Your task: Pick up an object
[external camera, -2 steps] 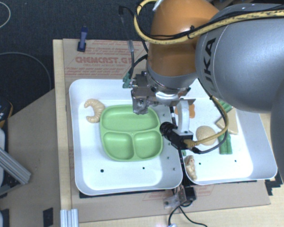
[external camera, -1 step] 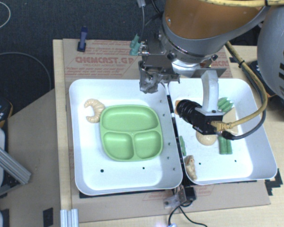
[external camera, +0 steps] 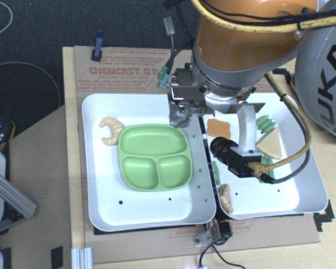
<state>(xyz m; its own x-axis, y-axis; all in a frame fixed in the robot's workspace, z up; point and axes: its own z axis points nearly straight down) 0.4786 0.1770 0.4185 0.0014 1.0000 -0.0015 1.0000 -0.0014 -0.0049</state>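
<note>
The big arm (external camera: pixel 252 32) with its orange band leans in from the right and covers the top of the right bin (external camera: pixel 308 198), its wrist hanging over the strip where the two white bins meet. Below the wrist the claw (external camera: pixel 182 115) comes down at the upper right corner of the green tray (external camera: pixel 155 157), right at the inner edge of the left bin (external camera: pixel 95 167); from where I stand I cannot tell how the claw is set, since the metal parts blur together there, and I see nothing caught in it. The green tray has three compartments, one wide one on top and two smaller ones below, and it sits in the middle of the left bin, taking up much of its floor. Just beside the tray's upper left corner lies a pale, curved croissant (external camera: pixel 111 130), touching or nearly touching the tray's rim. In the right bin, an orange-brown flat square piece (external camera: pixel 219 129) lies near the inner wall, just under the wrist. Further right there is a tan wedge (external camera: pixel 271 145) with some green bits (external camera: pixel 265 123) above it. A black cable and fitting (external camera: pixel 231 157) hang down in front of these things. A small beige lumpy thing (external camera: pixel 225 198) rests near the lower left corner of the right bin. Both bins sit on a brown board (external camera: pixel 126 69) printed with red letters, laid on the table.
</note>
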